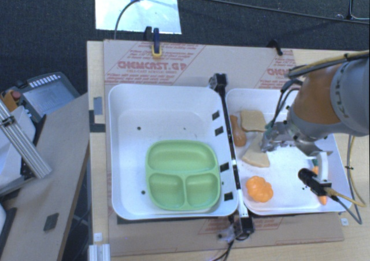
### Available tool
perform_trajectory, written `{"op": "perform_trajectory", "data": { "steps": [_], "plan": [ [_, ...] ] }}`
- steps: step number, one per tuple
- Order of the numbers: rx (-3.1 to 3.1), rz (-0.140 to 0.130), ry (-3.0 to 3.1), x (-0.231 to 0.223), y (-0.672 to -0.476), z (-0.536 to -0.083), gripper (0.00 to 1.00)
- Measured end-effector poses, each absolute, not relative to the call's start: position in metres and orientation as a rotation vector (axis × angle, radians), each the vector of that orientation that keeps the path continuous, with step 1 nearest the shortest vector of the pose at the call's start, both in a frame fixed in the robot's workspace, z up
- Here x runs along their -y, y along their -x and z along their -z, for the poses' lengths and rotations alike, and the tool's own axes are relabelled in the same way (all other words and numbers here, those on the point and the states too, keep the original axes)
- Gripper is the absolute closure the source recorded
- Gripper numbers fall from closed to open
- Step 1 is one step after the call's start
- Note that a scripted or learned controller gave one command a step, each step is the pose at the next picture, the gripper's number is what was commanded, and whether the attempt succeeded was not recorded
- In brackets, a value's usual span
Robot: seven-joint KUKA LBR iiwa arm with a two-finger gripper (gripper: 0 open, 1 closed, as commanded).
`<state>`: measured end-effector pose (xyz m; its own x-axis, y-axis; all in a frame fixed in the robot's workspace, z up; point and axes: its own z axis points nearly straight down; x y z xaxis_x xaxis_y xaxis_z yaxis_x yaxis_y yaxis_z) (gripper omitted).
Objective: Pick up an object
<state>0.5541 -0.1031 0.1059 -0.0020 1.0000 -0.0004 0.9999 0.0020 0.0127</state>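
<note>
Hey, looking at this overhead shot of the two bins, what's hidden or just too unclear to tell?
- End effector, camera view: the wrist covers it and it is blurred, so its finger state is unreadable.
- Tan slice below the end effector: contact cannot be judged from this angle.
- Right bin: the arm hides its far right part.
- Orange-tipped item by the bin's right rim: too small to identify.
- Arm: cut off by the right edge.
</note>
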Motion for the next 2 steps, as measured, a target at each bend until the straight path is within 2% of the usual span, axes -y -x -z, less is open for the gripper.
{"op": "perform_trajectory", "data": {
  "steps": [2],
  "plan": [
    [-2.222,-0.004,-2.215,0.101,-0.564,-0.204,1.00]
  ]
}}
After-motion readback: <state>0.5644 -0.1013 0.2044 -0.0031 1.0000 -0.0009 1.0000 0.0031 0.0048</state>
